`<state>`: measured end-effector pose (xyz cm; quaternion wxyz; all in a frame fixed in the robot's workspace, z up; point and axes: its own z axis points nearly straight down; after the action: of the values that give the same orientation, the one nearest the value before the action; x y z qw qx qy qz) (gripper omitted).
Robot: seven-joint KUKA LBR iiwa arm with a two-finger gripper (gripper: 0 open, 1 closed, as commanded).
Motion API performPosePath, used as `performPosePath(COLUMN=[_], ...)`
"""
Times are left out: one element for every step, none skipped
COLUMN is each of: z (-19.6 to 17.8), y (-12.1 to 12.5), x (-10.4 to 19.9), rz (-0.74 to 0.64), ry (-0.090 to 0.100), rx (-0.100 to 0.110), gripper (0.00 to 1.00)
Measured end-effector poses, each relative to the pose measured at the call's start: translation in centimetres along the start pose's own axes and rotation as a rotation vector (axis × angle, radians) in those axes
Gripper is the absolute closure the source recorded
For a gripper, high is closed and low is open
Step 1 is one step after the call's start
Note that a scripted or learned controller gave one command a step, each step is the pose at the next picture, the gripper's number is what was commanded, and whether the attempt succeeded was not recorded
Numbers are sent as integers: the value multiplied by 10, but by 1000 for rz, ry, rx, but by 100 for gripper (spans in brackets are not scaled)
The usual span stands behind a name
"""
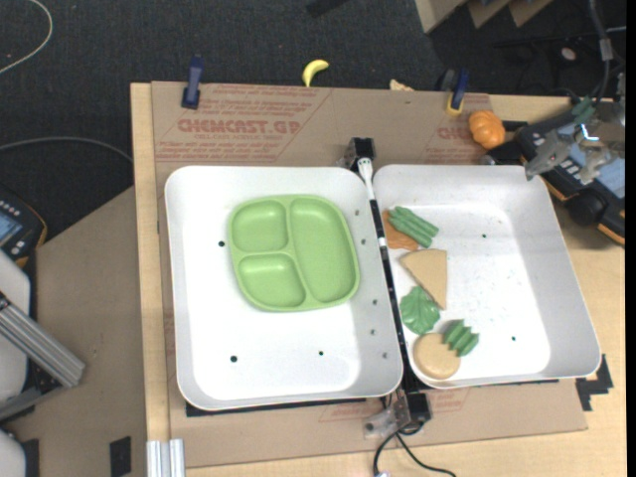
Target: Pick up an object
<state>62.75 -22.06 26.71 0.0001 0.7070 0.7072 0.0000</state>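
Several toy foods lie along the left side of the right bin (517, 266). They are a green pod (413, 226) over an orange-brown slice (397, 238), a tan wedge (428, 275), a green leaf (419, 311), a ridged green piece (460, 340) and a round tan biscuit (436, 358). My gripper (542, 153) hangs at the far right corner of this bin, above its rim and well away from the foods. Nothing shows in it.
A green divided plate (294, 252) sits in the left bin (199, 306). A small orange object (486, 128) and a yellow one (315, 71) rest on the cardboard behind the bins. Blue clamps (192, 83) hold the board's far edge.
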Motion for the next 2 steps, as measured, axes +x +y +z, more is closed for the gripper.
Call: performPosePath(z=[182,103], y=[-36,-94], x=[25,96], rz=[0,-4], ry=[7,5], rx=[17,3], gripper=[0,0])
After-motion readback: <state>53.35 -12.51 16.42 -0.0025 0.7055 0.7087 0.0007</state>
